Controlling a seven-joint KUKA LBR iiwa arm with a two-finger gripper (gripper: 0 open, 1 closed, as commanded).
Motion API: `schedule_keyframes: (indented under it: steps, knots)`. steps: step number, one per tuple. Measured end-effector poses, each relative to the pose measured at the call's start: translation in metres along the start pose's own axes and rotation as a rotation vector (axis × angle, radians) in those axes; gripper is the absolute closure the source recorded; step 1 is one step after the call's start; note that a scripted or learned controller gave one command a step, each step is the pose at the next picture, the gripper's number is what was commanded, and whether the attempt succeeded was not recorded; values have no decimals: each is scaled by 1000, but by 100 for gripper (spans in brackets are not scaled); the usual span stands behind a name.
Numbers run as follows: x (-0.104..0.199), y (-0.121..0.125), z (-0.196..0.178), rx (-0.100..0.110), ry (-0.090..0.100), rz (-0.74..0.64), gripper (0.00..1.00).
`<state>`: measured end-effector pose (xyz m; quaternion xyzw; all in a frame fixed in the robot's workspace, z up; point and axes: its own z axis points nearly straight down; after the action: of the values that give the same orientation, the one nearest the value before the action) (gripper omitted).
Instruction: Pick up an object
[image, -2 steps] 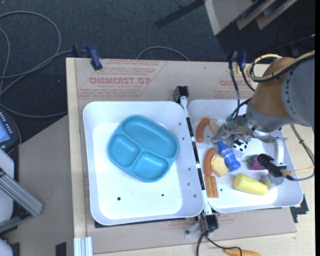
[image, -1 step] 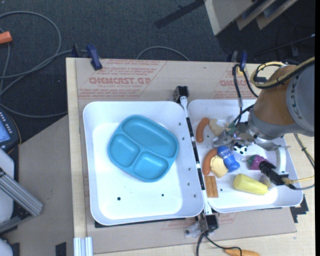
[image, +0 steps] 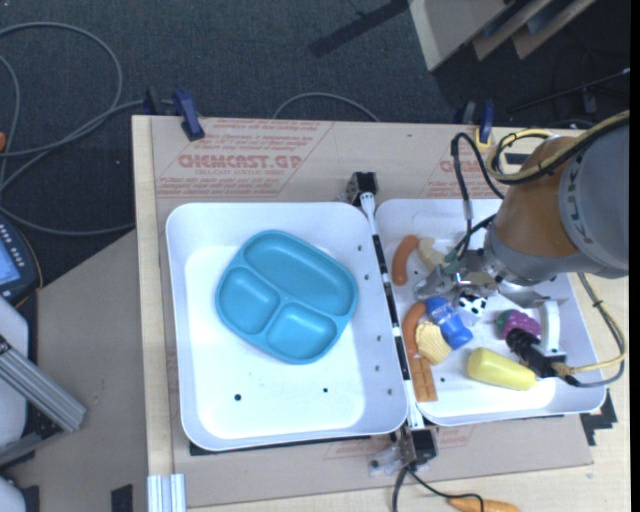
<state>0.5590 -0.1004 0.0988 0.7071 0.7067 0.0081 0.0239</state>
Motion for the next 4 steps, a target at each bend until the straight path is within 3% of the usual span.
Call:
schedule_keyframes:
  steps: [1, 2, 3, 4]
  knots:
    - [-2, 4, -15, -11, 0, 4, 100]
    - [-1, 2, -11, -3, 1, 4, 0]
    - [-24, -8, 2, 14, 20, -5, 0]
    - [-34, -21, 2, 5, 14, -8, 0]
